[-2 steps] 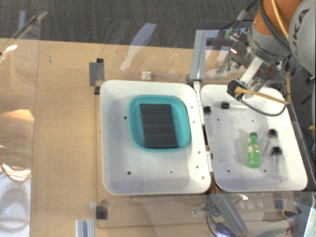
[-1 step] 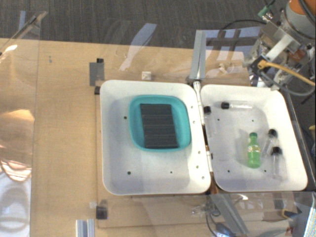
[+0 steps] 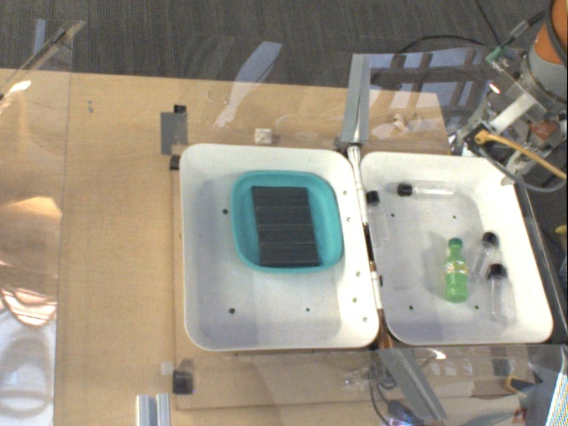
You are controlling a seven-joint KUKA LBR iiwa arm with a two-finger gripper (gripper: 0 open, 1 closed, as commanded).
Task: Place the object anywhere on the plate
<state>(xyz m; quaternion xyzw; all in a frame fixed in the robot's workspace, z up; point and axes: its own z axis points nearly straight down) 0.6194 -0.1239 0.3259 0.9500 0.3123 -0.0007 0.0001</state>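
From my remote station, the arm (image 3: 543, 56) shows at the upper right corner: a rounded grey housing with an orange band curving along its top edge. Below it sits pale silver-white metal hardware with angular brackets. A yellow cable (image 3: 515, 146) loops out from the wrist, beside thinner black cables (image 3: 497, 25) trailing over the dark floor. A small green fitting marks the upper side of the wrist, and a spot of orange shows on its lower side.

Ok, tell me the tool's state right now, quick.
Tool: cannot be told. It sits at the view's upper right, above the right bin's far corner, with nothing visibly held.
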